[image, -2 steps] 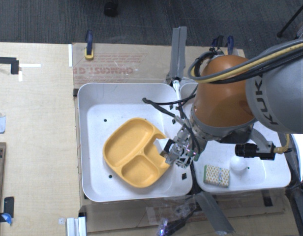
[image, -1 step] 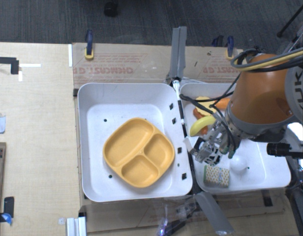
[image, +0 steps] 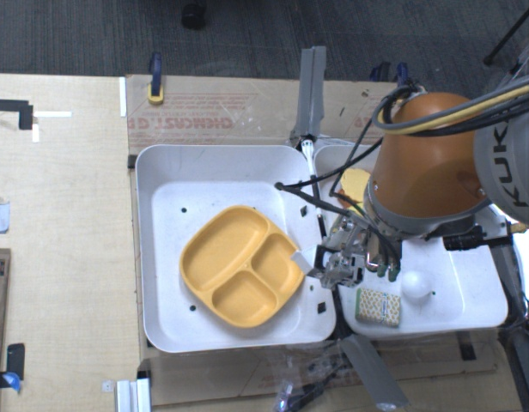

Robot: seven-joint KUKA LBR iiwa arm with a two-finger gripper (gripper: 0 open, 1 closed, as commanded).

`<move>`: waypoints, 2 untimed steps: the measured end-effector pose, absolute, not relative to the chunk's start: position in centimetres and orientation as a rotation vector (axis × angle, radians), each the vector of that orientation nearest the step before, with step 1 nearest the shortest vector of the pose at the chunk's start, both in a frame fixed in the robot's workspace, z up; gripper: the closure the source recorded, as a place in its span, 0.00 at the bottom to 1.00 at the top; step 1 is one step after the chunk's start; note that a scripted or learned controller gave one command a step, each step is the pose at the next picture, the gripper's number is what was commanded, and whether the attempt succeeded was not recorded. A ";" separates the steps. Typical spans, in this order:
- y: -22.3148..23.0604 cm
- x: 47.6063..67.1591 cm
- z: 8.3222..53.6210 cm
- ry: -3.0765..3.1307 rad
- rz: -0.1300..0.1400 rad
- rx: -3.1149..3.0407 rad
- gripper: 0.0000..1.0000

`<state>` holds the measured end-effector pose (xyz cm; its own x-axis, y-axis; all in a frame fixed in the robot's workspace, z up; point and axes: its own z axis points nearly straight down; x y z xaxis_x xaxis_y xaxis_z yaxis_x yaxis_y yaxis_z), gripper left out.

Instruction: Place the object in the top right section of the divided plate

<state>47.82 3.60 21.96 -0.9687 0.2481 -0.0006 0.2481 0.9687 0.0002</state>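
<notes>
A yellow divided plate (image: 240, 266) lies tilted in the left white bin (image: 161, 230), with one large section and two smaller ones. My gripper (image: 336, 264) hangs below the orange wrist band (image: 428, 153), over the wall between the two bins, just right of the plate's right rim. A small grey piece (image: 300, 263) shows at that rim beside the gripper; I cannot tell whether it is held. In the right bin (image: 479, 312) lie a speckled pale-green block (image: 378, 307), a white ball (image: 415, 286) and a yellow object (image: 355, 183) partly hidden behind the arm.
The arm and its black cables (image: 312, 200) cover much of the right bin. A grey post (image: 313, 93) stands behind the bins. Wooden bench top (image: 58, 230) lies to the left, with a blue-and-yellow clamp (image: 155, 84) at the back.
</notes>
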 end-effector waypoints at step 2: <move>-3.2 48.0 38.8 3.127 -0.001 0.278 1.00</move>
